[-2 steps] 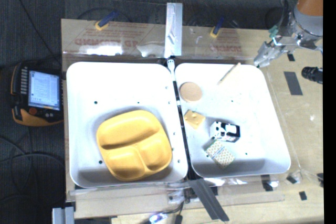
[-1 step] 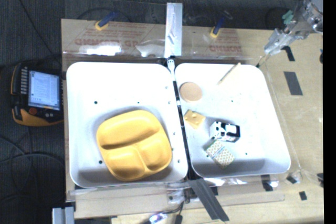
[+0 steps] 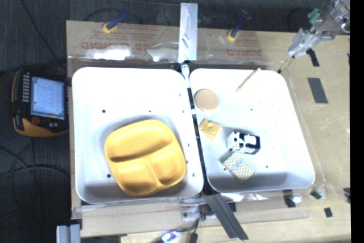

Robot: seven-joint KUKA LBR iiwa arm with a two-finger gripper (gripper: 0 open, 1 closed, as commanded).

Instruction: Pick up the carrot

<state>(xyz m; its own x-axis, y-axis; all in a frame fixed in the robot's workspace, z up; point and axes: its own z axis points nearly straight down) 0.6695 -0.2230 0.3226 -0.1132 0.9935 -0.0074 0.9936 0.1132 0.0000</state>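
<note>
Carrot, seemingly the round tan-orange slice (image 3: 206,99), lies in the upper left corner of the right bin (image 3: 296,139), just above a yellow block (image 3: 209,129). The end effector (image 3: 300,44) hangs over the counter (image 3: 335,139) at upper right, well apart; open or closed, I can't tell.

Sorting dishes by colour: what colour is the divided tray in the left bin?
Yellow; the divided tray shows clearly in the camera view.

red print on board (image 3: 119,42), unreadable
</note>
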